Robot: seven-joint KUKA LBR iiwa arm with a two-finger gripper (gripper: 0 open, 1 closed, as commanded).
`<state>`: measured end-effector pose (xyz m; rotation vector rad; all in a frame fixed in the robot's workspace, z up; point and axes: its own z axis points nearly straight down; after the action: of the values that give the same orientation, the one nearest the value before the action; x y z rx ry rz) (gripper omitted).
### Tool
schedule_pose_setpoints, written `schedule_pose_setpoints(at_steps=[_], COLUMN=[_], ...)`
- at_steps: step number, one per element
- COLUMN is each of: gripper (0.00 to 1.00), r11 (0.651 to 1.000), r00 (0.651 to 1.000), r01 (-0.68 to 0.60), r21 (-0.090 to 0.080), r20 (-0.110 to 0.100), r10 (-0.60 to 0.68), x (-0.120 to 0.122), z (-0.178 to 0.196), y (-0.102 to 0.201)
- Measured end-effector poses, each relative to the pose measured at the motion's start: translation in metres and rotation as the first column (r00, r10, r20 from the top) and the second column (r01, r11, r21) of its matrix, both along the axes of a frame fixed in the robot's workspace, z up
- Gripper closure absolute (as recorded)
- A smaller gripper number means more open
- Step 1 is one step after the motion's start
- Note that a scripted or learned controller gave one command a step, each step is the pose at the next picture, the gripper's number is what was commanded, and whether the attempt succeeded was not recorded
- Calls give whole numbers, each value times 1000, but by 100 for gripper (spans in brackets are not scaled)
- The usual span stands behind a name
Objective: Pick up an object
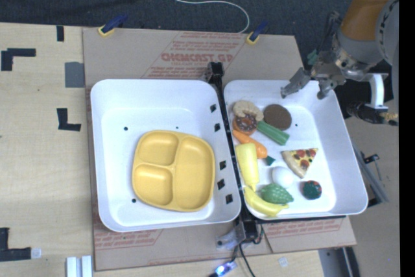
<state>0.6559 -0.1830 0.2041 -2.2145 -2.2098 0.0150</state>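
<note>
The toy food sits bunched in the right bin [337, 133]: a pizza slice [300, 159], a brown disc [277, 116], a banana [262, 203] nearest. The gripper [305, 85] hovers over the bin's far rim, fingers spread wide, holding nothing. A descent into that crowd (everything touching) could, I'd guess, nudge neighbours and close on air. The yellow tray [174, 170] sits left.
</note>
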Motion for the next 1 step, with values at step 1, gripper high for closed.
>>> schedule_pose_setpoints(at_steps=[1], gripper=[0], r11=[1000], r00=[1000], r01=[-4], r21=[-3], r20=[15], r10=[4], x=[3], z=[10], y=[0])
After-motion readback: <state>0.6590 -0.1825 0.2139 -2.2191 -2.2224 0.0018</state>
